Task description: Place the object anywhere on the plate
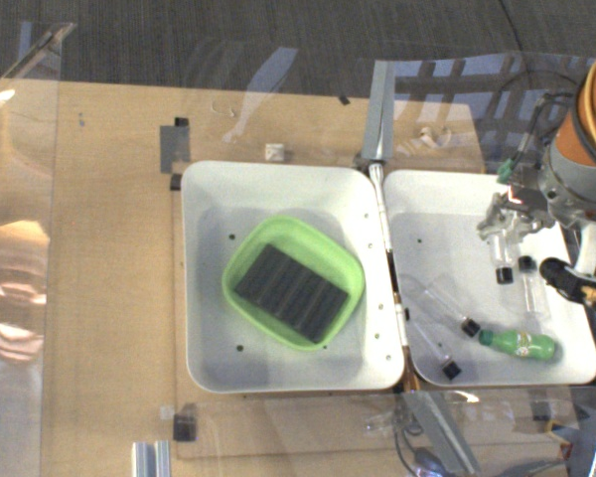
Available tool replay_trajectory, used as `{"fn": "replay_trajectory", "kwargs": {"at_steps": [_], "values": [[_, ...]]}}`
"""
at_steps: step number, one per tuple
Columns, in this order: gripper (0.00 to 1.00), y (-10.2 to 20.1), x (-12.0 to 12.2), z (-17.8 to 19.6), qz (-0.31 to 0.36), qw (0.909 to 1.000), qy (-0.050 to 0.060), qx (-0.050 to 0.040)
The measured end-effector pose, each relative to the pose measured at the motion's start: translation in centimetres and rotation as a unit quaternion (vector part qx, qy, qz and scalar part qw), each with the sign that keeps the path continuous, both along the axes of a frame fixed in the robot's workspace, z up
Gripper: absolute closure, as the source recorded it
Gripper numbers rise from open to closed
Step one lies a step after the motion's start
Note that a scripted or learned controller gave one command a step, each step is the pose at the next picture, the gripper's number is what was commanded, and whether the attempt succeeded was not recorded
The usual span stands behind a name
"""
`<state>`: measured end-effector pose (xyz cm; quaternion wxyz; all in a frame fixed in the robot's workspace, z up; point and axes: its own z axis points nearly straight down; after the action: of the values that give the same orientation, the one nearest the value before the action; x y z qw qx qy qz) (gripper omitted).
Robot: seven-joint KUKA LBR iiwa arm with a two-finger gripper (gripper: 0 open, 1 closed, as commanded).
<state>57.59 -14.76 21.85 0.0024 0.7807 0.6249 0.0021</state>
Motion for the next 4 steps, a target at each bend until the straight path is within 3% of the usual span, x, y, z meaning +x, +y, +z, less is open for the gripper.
{"fn": "replay_trajectory", "kwargs": {"at_steps": [1, 2, 3, 4], "values": [[1.0, 11.1, -3.6, -3.4, 0.029, 0.9996, 0.001, 0.0005], [1.0, 21.1, -3.8, -3.4, -0.078, 0.997, 0.001, 0.0017], [0.0, 21.1, -3.8, -3.3, -0.078, 0.9969, 0.001, 0.0017], [0.0, 15.4, 0.3, 1.3, -0.082, 0.9967, 0.001, 0.0009]]}}
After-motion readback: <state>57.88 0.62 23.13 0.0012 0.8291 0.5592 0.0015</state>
